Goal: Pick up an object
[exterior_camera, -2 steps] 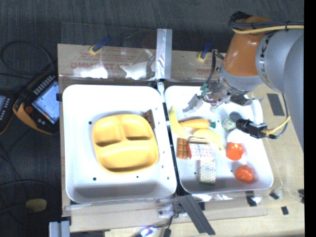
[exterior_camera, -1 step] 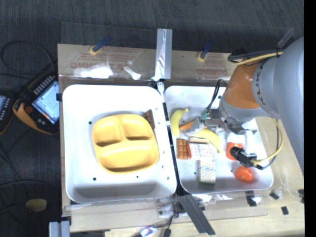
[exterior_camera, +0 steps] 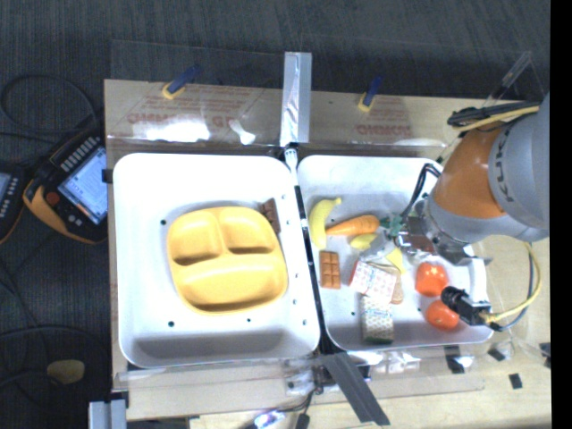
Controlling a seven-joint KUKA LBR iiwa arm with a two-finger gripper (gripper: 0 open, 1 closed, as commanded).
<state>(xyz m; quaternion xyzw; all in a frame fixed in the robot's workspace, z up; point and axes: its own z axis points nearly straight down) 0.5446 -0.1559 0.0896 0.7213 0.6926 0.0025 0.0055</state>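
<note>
The right bin (exterior_camera: 313,175) holds several small objects: a yellow banana (exterior_camera: 320,217), an orange carrot (exterior_camera: 353,225), a brown waffle-like bar (exterior_camera: 330,269), a pink-and-white packet (exterior_camera: 375,281), a greenish packet (exterior_camera: 378,320) and two red tomatoes (exterior_camera: 431,278) (exterior_camera: 441,315). My gripper (exterior_camera: 404,237) hangs low over the middle right of this bin, just right of the carrot's leafy end and above a small yellow piece (exterior_camera: 391,259). The orange wrist band (exterior_camera: 469,186) and grey arm hide the bin's right side. I see nothing held.
The left bin (exterior_camera: 134,239) holds a yellow compartment tray (exterior_camera: 228,256) with a small brown piece (exterior_camera: 270,213) at its upper right corner. A ridge (exterior_camera: 306,248) separates the two bins. A cable (exterior_camera: 514,307) loops near the right bin's lower right corner.
</note>
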